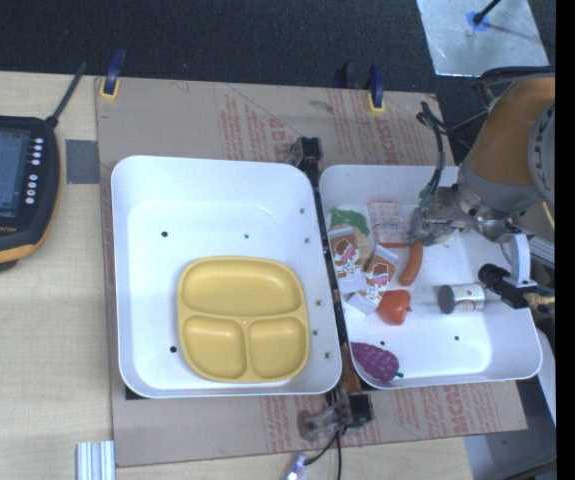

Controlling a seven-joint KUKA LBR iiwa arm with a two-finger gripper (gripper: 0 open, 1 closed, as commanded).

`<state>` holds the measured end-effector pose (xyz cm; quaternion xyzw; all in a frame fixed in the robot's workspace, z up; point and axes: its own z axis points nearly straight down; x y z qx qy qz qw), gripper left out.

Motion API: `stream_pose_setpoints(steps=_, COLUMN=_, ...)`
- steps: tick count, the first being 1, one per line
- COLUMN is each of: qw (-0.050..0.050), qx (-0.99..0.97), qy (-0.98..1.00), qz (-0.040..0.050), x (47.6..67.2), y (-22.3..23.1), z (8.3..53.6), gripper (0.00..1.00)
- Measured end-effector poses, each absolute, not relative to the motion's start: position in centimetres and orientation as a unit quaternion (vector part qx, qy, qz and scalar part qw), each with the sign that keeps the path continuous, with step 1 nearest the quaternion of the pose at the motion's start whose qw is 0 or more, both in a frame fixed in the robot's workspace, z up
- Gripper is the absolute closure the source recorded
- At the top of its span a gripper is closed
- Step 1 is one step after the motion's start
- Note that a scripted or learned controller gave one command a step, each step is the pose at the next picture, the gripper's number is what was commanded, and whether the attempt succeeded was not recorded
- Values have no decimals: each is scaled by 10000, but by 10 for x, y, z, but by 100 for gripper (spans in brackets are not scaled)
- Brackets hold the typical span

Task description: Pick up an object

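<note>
While the left bin (pixel 137 208) holds a yellow divided tray (pixel 243 319), the right bin (pixel 507 358) holds a hot dog (pixel 411 262), a tomato (pixel 394 307), snack packets (pixel 347 253), a purple piece (pixel 374 360) and a small bottle (pixel 461 297). Just right of the hot dog's far end are the jaws (pixel 429 220); their opening and grip cannot be told.

Two white bins sat on the tabletop, a left bin (pixel 127 268) and a right bin (pixel 487 353). One yellow tray (pixel 242 318) lay in the left. The right held one sausage (pixel 411 263), one tomato (pixel 395 306), one purple piece (pixel 375 360), one small bottle (pixel 462 296) and several printed cartons (pixel 347 258). One tablet (pixel 2 183) lay at the tabletop's left edge.
</note>
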<state>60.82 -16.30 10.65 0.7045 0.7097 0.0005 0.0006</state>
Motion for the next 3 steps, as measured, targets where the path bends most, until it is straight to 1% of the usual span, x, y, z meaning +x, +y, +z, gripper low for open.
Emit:
stream_pose_setpoints(steps=1, qw=-6, qx=7052, qy=7090, qz=-3, x=579, y=-97, z=208, gripper=100)
stream_pose_setpoints(steps=2, qw=-11, qx=7055, qy=7087, qz=-11, x=579, y=-97, z=207, gripper=0)
stream_pose_setpoints(steps=3, qw=-15, qx=7054, qy=7088, qz=-25, x=593, y=-124, z=91, gripper=0)
